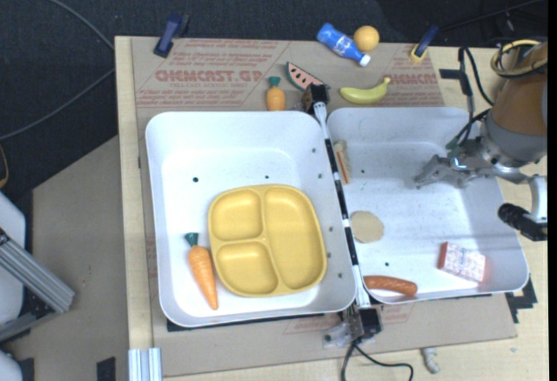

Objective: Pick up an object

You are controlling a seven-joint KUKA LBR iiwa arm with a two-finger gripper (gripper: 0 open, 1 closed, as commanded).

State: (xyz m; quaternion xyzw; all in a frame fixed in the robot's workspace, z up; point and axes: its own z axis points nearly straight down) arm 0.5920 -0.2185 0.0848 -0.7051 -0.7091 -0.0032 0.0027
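A: What occupies the left bin [174,197]?
B: A yellow divided tray [265,240] lies in its lower half, and a carrot [203,273] lies just beside the tray's lower left edge, greens pointing up-frame.

A: And the right bin [487,275]?
B: Four things. A tan round cookie [366,227] sits near the left wall at mid-height; a sausage [391,285] lies along the lower rim; a pink patterned packet [461,261] rests at lower right, well apart from the cookie; a slim brown stick-like piece [341,162] lies against the upper left wall, by the seam between the bins.

A: Where is the arm?
B: It enters at the right edge of the frame, orange band uppermost. The gripper [433,170] reaches leftward over the upper half of the right bin, with a dark shadow on the bin floor just beside it. Its fingers appear spread apart, with nothing between them. No object in the bin touches it; the cookie and packet lie lower in the frame.

A: What lies on the bench [218,75] beyond the bins?
B: Along the top of the frame: a banana [364,92], a watermelon slice [299,76], a small orange carrot-like toy [276,97], a blue bottle [341,43] and an orange ball [366,37] touching or nearly touching the bottle.
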